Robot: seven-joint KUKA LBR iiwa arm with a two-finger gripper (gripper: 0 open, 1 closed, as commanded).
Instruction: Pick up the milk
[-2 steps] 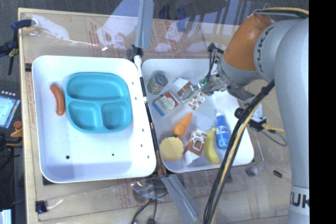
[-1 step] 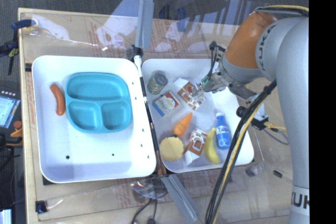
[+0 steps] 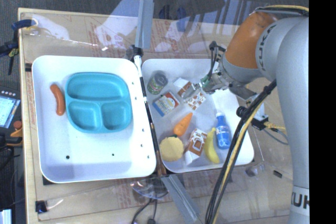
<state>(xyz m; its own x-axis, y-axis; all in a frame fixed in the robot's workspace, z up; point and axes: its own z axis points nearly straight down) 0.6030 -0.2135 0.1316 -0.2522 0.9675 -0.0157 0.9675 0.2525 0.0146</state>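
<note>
Several small cartons lie in the right bin [image 3: 239, 157]. A white-and-brown carton [image 3: 184, 89] and a second one [image 3: 197, 100] sit near the bin's middle top. A third white-and-brown carton [image 3: 196, 142] lies near the front edge, and a blue-and-red carton [image 3: 166, 104] lies to the left. I cannot tell from the labels which one is the milk. My gripper [image 3: 206, 85] is low over the bin's upper middle, right beside the two upper cartons and at the top right corner of the second one. Nothing is visibly lifted.
The right bin also holds a tin can [image 3: 157, 83], a carrot [image 3: 182, 124], a yellow round item [image 3: 171, 149], a banana [image 3: 211, 147] and a blue bottle [image 3: 222, 131]. The left bin [image 3: 47, 160] holds a blue divided plate [image 3: 100, 100] and a sausage [image 3: 58, 98].
</note>
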